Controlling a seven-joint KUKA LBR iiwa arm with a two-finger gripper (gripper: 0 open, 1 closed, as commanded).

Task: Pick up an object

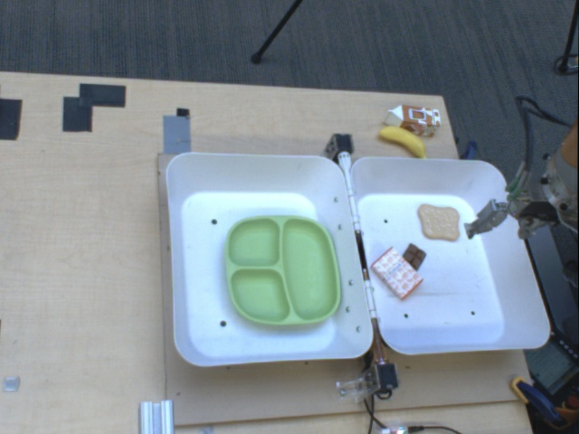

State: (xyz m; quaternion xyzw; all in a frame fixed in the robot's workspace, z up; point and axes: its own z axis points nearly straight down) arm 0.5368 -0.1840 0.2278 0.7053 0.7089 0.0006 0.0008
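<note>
End effector [484, 221] sits at the right rim of the right bin [520, 328], up near the bin's far-right corner, carrying nothing. Whether it is open or closed can't be told at this resolution; a single grey tip pokes in over the bin wall.

Candidates, all placed relative to the right bin:
- toast slice [440, 221]: far half of the bin floor, nearest to the end effector, lying flat.
- small dark brown block [414, 257]: mid-floor, toward the divider, touching or just beside the carton.
- patterned pink-and-white carton [397, 272]: mid-floor, left side, skewed to the bin walls.
- banana [402, 139] and a little milk-carton toy [415, 116]: outside the bin, on the worktop [81, 269] beyond its far edge.

Green divided plate [282, 270] is in the other bin, left of the right bin.

Handling judgement: toast looks like light toy food, stiff, thin, smooth. Lying flat, it offers little height for a pinch; take it across the narrow width at the edges, coming straight down. Slip risk is real. The carton looks the safer grab: boxy, light, flat parallel faces. Align with its short side and keep clear of the brown block.
</note>
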